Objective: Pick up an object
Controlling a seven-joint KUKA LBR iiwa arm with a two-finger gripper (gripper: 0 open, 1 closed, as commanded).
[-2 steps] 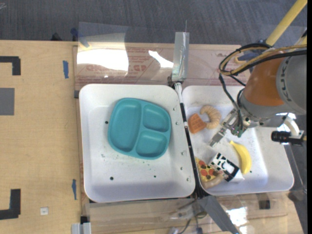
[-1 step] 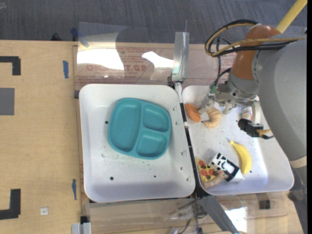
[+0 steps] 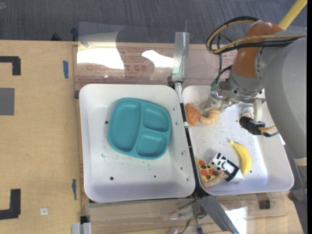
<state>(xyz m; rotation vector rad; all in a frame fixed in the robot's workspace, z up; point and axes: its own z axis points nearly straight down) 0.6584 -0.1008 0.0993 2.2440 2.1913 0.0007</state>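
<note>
Left bin [image 3: 92, 179]: holds a teal divided plate [image 3: 139, 128], centre frame.
Right bin [image 3: 278, 177]: croissant [image 3: 210, 116] upper left, pizza slice [image 3: 207, 172], banana [image 3: 242, 156] lower right.
Gripper [image 3: 218, 101]: low over the croissant, likely for picking; grip state cannot be told.

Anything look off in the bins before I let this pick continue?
Nothing spilled or broken. The black-and-white block leans on the pizza slice in the right bin, tilted. Dark specks dot the left bin around the teal plate.
</note>
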